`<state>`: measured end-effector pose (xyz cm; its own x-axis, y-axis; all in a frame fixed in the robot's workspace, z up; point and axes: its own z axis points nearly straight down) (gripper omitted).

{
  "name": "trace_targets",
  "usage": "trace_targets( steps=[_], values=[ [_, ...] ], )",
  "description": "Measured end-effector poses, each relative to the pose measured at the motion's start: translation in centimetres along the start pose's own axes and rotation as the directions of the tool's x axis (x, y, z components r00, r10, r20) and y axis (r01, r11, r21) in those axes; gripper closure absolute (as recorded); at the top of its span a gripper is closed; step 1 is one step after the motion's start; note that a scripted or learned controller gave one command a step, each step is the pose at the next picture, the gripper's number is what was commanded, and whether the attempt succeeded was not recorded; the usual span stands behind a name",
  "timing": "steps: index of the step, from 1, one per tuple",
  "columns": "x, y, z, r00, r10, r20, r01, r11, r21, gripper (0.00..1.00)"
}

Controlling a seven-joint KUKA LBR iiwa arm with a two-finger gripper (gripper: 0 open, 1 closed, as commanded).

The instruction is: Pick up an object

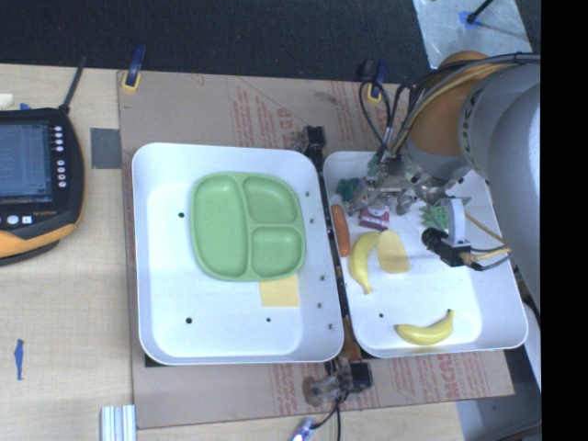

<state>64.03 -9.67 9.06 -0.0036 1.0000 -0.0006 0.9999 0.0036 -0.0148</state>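
My gripper (384,200) hangs low over the back of the right bin (496,338), under the grey arm with its orange band. Just below it lie a small pink and dark object (373,219), a pale yellow block (393,252) and a yellow banana (362,261). A second banana (425,330) lies near the bin's front edge. An orange carrot-like stick (341,229) rests along the left wall. A green piece (349,189) sits at the back left, another green item (437,217) to the right. Nothing shows between the fingers.
The left bin (161,329) holds a green divided plate (248,225) and a flat yellow slice (279,291). A teach pendant (32,182) lies at the far left of the bench. Cables and a black connector (446,244) trail from the wrist over the right bin.
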Motion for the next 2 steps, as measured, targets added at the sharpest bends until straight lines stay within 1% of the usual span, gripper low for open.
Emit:
trace_targets(
  steps=[1, 2],
  values=[
    [0.0, 0.1, -1.1, 1.0, -0.002, -0.001, 0.002, 1.0, -0.003, 1.0],
    [5.3, -3.0, -10.2, 1.0, -0.001, -0.002, 0.001, 1.0, -0.013, 1.0]
  ],
)
